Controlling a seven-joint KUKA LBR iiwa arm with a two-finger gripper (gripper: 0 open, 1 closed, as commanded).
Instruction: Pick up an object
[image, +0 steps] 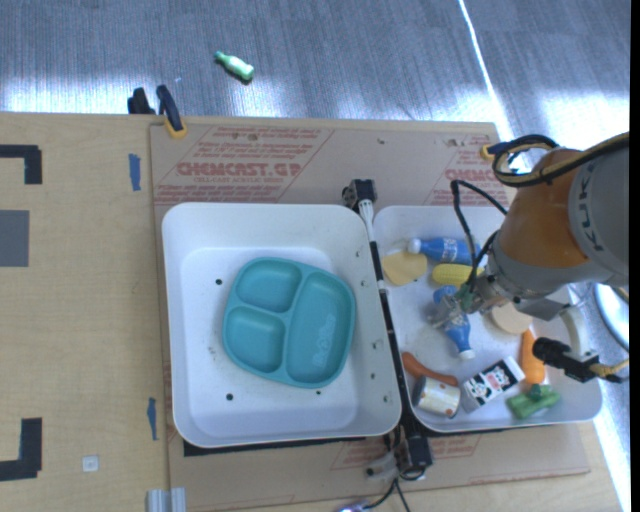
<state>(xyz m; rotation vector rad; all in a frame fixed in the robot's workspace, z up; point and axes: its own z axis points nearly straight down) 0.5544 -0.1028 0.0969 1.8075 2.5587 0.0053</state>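
Counter (70, 330) is tan board, with a cardboard sheet under two white bins. Grey arm (560, 225) with orange band comes in from the right and leans over the right bin (590, 400). Left bin (190, 300) carries a teal divided plate (288, 320) with three compartments, sitting near its middle.

Right bin is cluttered. The tool (468, 298) hangs low over the middle of the clutter, tip mostly hidden by the wrist, so cannot tell how wide it stands or whether it grips anything. Just below and touching-close is a small blue-and-white bottle (462, 335), tilted. Above it are a second blue bottle (440, 248), a yellow piece (452, 273) and a pale yellow lump (403, 267) near the bin's left wall. Along the near side: orange-red strip (428, 370), white cup-like item (438, 398), black-and-white carton (492, 383), green item (532, 402), orange piece (532, 362). A tan disc (508, 318) lies partly under the arm.

On the floor beyond the counter lies a small green bottle (235, 67).
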